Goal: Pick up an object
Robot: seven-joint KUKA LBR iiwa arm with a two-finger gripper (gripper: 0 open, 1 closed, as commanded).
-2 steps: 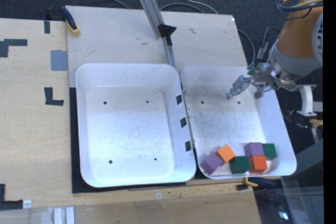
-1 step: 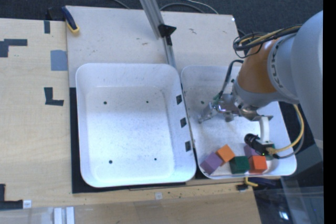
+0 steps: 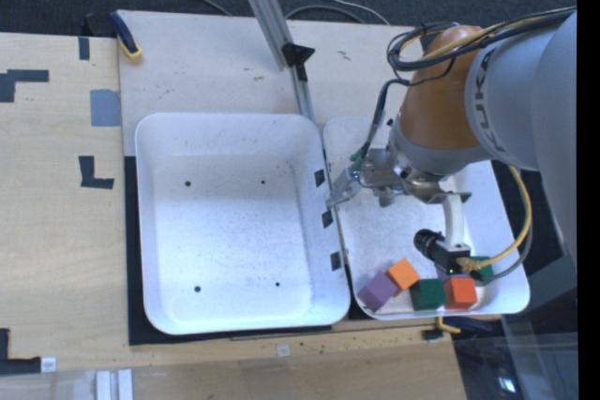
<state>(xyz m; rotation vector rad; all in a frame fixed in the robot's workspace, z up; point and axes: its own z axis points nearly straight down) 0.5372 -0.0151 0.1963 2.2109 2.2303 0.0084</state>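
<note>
Right now I am watching the gripper (image 3: 343, 189) hanging over the right bin (image 3: 497, 192), close to the wall it shares with the left bin (image 3: 225, 220). I cannot tell whether it is spread or pressed together, and nothing is showing in its grasp. Four candidates are lying well apart from it, toward the bin's near edge: a purple block (image 3: 378, 290) nearest the tool, an orange block (image 3: 403, 274) just beyond, then a green block (image 3: 428, 294) and a red-orange block (image 3: 460, 292) side by side. I am favouring the purple one, since its tool-facing side looks free. I am planning to centre above it, squared to its faces, before descending. Only partial lettering on the arm (image 3: 511, 98) is showing, seemingly "KU".
</note>
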